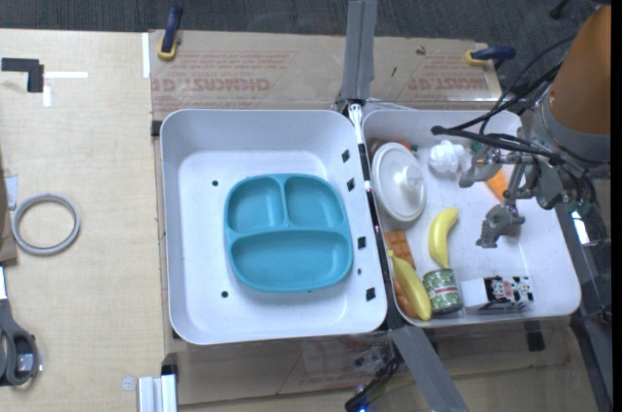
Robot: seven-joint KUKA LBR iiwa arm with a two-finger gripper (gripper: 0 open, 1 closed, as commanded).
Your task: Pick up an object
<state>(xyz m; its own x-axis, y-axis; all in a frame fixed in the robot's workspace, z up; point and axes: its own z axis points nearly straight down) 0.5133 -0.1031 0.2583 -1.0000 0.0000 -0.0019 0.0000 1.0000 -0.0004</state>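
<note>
A: On the left, the blue divided plate [289, 233] lies in the left bin [185, 206], stiff and awkward to grip.

B: The banana [442, 236] in the right bin [554, 298] suits better: light, slightly soft, best pinched across its middle. The gripper [498, 227] hovers just right of it, fingers apparently holding nothing; how far apart they stand is unclear.

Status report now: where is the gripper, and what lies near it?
Gripper over right bin, nothing seen between fingers. Banana just left of it. Carton below.
</note>
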